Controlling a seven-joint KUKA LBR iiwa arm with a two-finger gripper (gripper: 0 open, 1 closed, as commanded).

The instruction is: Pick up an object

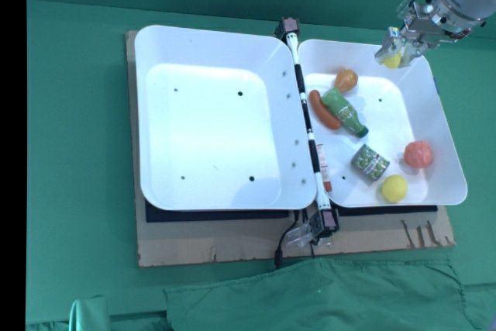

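My gripper (395, 54) hangs over the far edge of the right bin (443, 128), below the grey wrist with its orange band. A small yellow object (394, 61) sits between its fingertips, lifted above the bin's rim. Lying in the right bin are an orange fruit (346, 79), a red sausage (324, 110), a green bottle (346, 112) on its side, a green can (370, 163), a pink-red ball (418, 154) and a yellow lemon (394, 188).
The left bin (155, 58) stands beside the right one, with a black-and-white rod (304, 112) along the seam between them. Both rest on a cardboard sheet (217, 248) on green cloth.
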